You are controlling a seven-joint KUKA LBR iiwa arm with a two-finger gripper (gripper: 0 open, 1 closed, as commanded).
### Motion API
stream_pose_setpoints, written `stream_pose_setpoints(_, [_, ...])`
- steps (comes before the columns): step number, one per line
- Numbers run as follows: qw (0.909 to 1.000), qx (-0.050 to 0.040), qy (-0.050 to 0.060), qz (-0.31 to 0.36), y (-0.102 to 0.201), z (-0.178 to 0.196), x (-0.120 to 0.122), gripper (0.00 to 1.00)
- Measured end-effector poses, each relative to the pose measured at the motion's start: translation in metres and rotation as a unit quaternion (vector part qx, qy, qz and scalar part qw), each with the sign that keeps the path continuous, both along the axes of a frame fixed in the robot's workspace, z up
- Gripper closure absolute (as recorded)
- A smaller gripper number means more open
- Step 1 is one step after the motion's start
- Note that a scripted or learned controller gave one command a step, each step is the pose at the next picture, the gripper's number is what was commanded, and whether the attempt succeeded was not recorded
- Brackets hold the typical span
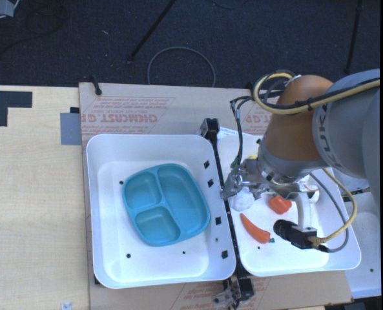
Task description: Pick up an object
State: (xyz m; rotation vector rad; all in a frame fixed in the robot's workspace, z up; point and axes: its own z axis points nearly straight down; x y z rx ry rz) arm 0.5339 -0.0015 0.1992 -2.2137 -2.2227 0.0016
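— Looking down at the bench, what do you see, biggest first?

— My arm (320, 134) covers the 2 o'clock part of the scene. The left bin (107, 166) holds a blue divided tray (165, 203). In the right bin (346, 257), at about 4 o'clock, lie an orange carrot-shaped piece (254, 228), a smaller orange chunk (279, 205) and a whitish lump (242, 201).

— And your gripper?

— My gripper (243, 185) hangs over the right bin's left side, just above the whitish lump. Whether it is spread or pressed together I cannot tell, since my wrist hides it.

— What would you take?

— The carrot piece, at 5 o'clock from my gripper. I judge it light, stiff and smooth, probably plastic, so it may slip. I'd pinch across its thicker middle.
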Motion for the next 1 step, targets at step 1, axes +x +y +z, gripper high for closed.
stream_pose_setpoints(1, [1.0, -0.0004, 0.0, 0.0, 0.0468, -0.0027, 0.0124, 1.0])
